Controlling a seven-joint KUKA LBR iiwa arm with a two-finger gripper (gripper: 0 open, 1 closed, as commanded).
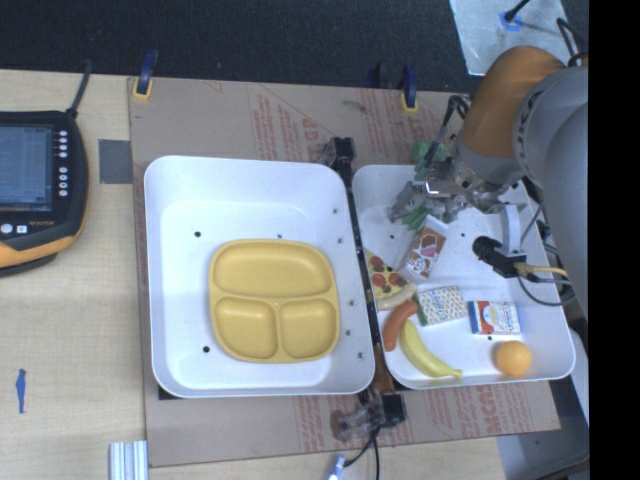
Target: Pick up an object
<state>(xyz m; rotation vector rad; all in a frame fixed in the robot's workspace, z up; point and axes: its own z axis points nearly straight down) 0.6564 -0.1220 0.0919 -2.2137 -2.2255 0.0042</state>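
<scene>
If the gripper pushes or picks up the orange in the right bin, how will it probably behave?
The orange looks round and smooth, so a push would likely send it rolling until the bin wall beside it stops it. Its curved sides may slip out of two fingers unless they close across its middle. It appears to be small toy food like the banana, so probably light.

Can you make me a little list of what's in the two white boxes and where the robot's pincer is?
left bin: yellow tray with three sections
right bin: banana, orange, hot dog, pizza slice, three small cartons
pincer: low over the right bin's far end
held: nothing that I can see
arm: reaches in from the right
</scene>
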